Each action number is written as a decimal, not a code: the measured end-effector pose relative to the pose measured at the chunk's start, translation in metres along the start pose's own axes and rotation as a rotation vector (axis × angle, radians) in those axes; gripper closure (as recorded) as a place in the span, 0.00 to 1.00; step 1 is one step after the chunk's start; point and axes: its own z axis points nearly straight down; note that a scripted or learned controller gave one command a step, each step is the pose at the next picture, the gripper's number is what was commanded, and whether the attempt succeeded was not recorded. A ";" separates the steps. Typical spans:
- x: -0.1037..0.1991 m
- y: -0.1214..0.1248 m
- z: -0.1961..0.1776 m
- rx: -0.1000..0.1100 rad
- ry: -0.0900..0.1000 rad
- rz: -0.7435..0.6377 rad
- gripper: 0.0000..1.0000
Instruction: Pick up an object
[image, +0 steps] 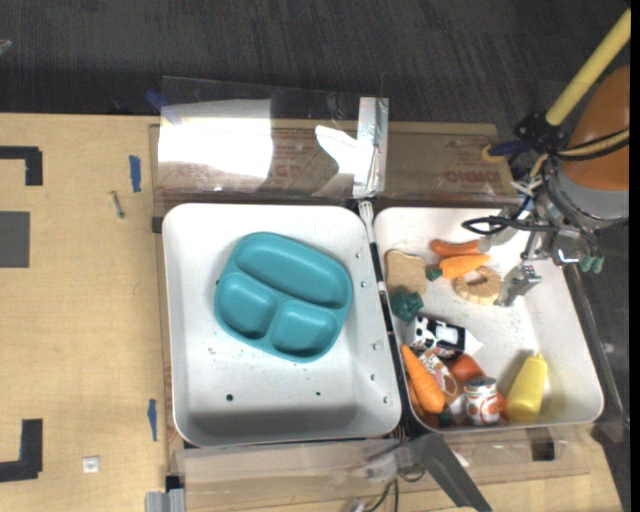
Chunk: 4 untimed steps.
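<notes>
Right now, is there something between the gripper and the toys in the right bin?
Nothing visible. The gripper hangs over the right bin beside the carrot and the round toy, with bare floor under it.

Above the right bin (590, 400), at its far right corner, the arm (600, 150) shows a rounded orange band over a pale grey wrist collar. A yellow tube (slanting, straight) runs up from it, with thin black and yellow cables and a blue clip alongside. The gripper (518, 283) is small, grey metal, with dark brackets and looping black wires.
</notes>
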 end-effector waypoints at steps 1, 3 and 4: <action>-0.058 0.012 0.100 0.001 -0.006 -0.054 0.00; -0.058 0.097 -0.001 -0.003 -0.012 0.028 1.00; -0.062 0.116 -0.060 -0.001 -0.010 0.022 1.00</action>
